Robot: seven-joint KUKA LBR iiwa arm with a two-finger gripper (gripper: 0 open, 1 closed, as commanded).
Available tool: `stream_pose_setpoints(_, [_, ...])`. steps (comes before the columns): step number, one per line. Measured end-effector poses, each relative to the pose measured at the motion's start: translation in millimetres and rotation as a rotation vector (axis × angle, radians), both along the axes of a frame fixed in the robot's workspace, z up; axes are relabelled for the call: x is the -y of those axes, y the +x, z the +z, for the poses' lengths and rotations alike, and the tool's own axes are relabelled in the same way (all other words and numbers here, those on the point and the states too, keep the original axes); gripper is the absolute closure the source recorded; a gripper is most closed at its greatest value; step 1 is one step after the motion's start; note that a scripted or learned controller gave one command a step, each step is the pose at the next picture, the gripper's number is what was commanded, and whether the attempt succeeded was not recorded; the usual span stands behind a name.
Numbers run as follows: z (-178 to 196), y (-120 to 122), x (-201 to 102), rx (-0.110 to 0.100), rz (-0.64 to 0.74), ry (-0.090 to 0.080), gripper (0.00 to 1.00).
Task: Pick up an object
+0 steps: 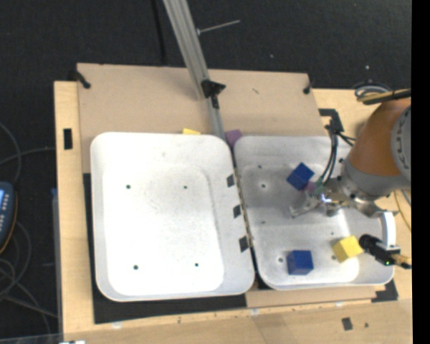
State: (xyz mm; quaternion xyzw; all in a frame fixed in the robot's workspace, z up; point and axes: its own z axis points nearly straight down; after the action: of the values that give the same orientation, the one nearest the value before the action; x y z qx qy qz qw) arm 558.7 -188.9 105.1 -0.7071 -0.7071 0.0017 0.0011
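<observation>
The right bin (272,156) holds three objects. A blue cube (299,175) lies near its middle, a second blue block (299,261) sits by the front wall, and a yellow block (347,248) rests at the front right. My gripper (307,205) hangs low over the bin floor, just below and right of the upper blue cube and apart from it. I see nothing held in it. The grey and orange arm (376,156) comes in from the right.
The left bin (158,213) stands beside the right one. Behind the bins, a small yellow piece (191,131) and a purple piece (233,136) lie on the board. A slanted metal pole (193,49) stands at the back.
</observation>
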Motion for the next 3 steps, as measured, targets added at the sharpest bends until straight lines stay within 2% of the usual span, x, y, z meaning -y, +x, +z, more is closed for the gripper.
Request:
stream_pose_setpoints(1, [-6, 70, -18, 0.010, 0.006, -0.001, 0.00])
stream_pose_setpoints(2, [5, 68, -14, 0.008, 0.008, -0.005, 1.00])
stream_pose_setpoints(3, [98, 61, -85, 0.013, 0.008, 0.002, 1.00])
